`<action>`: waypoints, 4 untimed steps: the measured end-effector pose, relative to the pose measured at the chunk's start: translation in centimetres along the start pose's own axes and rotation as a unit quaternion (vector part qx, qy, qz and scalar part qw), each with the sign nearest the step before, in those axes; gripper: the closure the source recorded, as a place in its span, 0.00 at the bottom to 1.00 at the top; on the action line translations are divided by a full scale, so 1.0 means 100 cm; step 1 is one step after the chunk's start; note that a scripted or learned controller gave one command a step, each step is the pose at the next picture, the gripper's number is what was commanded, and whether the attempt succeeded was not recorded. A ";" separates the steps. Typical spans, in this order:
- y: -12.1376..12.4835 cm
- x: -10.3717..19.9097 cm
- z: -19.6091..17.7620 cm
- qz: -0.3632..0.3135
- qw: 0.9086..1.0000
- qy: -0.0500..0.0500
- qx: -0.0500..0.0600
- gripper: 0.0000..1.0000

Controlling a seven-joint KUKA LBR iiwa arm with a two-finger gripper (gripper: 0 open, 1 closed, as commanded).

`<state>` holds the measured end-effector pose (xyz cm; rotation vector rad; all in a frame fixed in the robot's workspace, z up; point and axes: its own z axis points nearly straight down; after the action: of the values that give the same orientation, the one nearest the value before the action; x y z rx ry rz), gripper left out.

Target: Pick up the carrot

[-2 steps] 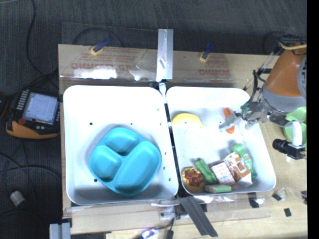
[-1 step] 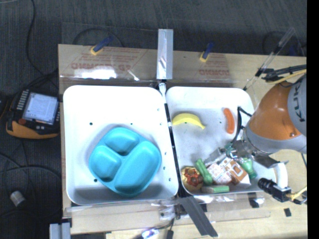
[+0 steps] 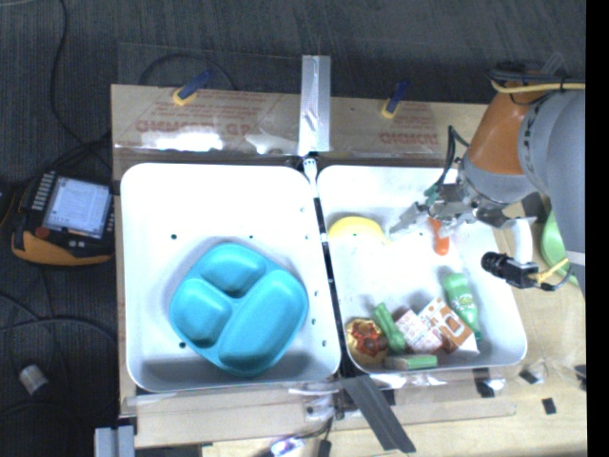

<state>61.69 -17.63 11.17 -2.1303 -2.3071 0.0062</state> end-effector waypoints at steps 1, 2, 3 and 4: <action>0.007 -0.039 0.017 -0.151 0.988 0.003 -0.009 0.00; -0.053 -0.043 -0.016 -0.214 0.977 0.000 -0.001 0.00; -0.007 -0.043 0.023 -0.284 0.959 -0.003 -0.004 0.00; 0.041 -0.050 0.021 -0.306 0.952 0.006 0.004 0.00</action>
<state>66.18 -22.26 9.02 -1.3146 -2.8340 0.0026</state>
